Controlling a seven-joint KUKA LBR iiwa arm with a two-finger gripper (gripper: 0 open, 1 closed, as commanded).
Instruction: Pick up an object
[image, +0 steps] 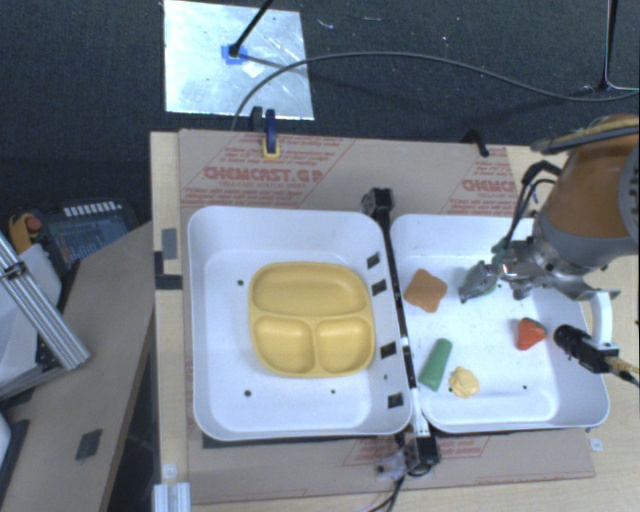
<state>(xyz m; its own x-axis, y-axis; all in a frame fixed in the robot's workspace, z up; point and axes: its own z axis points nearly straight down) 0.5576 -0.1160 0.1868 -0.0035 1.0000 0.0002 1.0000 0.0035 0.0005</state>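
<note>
The right bin (560, 405) holds several small objects: an orange-brown piece (426, 290) near its left wall, a green stick (435, 363) and a yellow lump (463, 381) toward the front, and a red piece (530, 333) to the right. My gripper (479, 283) hangs low over the middle of this bin. It is just right of the orange-brown piece and up-left of the red piece. I see nothing held in it.
The left bin (215, 400) holds a yellow divided plate (309, 318). A black clip strip (390, 300) runs along the wall between the bins. The grey and orange arm (590, 215) covers the right bin's far right corner. A black fitting (583, 349) sticks out near the right wall.
</note>
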